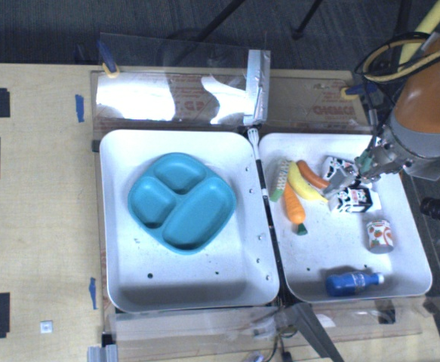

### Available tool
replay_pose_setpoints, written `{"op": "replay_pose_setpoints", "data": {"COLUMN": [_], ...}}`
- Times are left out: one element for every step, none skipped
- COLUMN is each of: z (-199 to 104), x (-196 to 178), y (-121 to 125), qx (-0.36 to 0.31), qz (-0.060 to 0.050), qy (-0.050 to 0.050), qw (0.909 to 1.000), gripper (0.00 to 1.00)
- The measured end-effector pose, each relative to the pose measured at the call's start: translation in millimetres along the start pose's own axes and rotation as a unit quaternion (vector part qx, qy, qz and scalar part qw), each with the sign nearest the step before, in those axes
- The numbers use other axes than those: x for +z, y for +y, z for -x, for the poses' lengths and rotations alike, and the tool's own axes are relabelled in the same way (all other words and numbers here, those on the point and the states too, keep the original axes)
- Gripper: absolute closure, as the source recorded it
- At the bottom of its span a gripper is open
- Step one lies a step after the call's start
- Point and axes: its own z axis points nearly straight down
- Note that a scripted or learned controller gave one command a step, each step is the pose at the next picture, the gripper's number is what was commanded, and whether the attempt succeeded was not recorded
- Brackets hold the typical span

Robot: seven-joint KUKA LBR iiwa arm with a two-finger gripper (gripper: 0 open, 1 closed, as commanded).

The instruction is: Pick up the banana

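Nearest the camera: blue bottle point(353, 280) lying on its side along the near wall of the right bin point(416, 236). Just above it, toward the right wall, a small white-and-orange container point(380, 234), apart from everything else. Banana point(306, 184) lies in the upper left part of the right bin, slanted, with a carrot point(294, 205) touching its lower left side and a second orange piece point(312, 173) against its upper right. A pale ribbed object point(280, 177), possibly a corn cob, sits just left of this cluster, near the divider between the bins. Gripper point(339, 181) is low at the banana's right end, beside a black-and-white patterned object point(353, 199) that crowds that side. Fingers blur into the patterned object; cannot tell whether they are apart or closed, nor whether they touch the banana. Left bin point(121, 262) holds a blue three-compartment plate point(181, 201), centred. Bench point(31, 217) is light wood.
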Motion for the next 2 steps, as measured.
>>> {"op": "replay_pose_setpoints", "data": {"z": [-8.0, -45.1], "x": [101.2, 31.8], "y": [26.0, 35.8], "qx": [0.001, -0.022], "qz": [0.012, -0.001], "qy": [-0.005, 0.001], "qw": [0.9999, 0.9998], "gripper": [0.0, 0.0]}}
